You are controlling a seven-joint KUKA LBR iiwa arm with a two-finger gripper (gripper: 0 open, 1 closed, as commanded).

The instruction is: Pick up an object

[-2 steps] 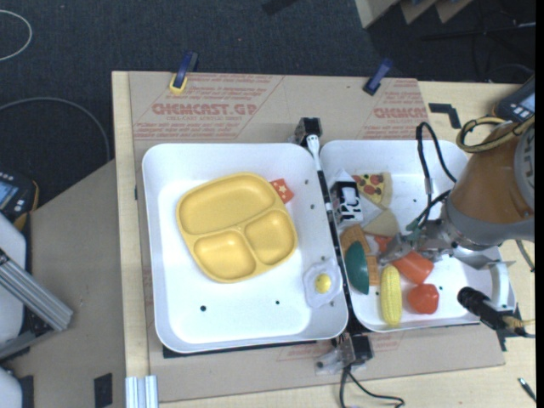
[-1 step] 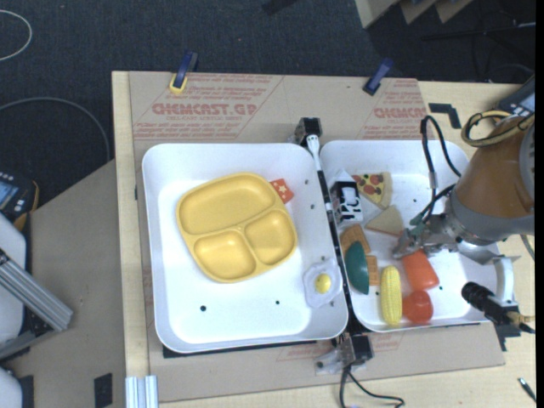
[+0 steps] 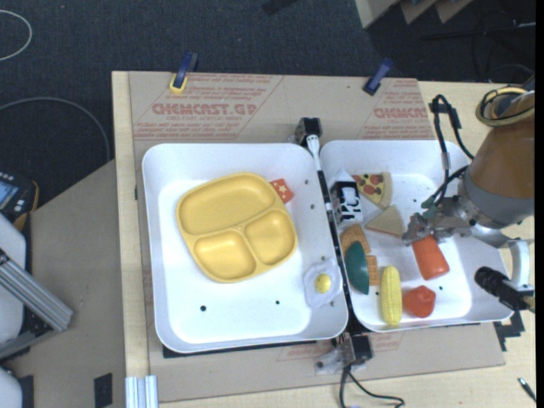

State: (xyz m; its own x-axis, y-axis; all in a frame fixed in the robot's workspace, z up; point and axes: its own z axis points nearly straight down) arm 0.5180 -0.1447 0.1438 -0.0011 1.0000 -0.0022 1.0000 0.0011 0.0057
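Note:
My gripper (image 3: 422, 230) hangs over the right bin (image 3: 459, 164), on the arm that reaches in from the right. Directly below it, touching or nearly touching, lies an orange-red cylinder-shaped toy (image 3: 432, 260). A tan wedge (image 3: 387, 222) sits just left of the gripper. Further left are a pizza slice (image 3: 373, 186) and a black and white item (image 3: 344, 201). Along the front of this bin lie a green piece (image 3: 357, 270), a corn cob (image 3: 390, 294) and a red toy (image 3: 419, 301).
The left bin (image 3: 161, 228) holds a yellow divided plate (image 3: 235, 226), a small orange-red piece (image 3: 282, 191) and a fried egg toy (image 3: 321, 283). A black cable (image 3: 442, 134) runs over the right bin's back edge. The bins' shared wall (image 3: 325, 219) stands between them.

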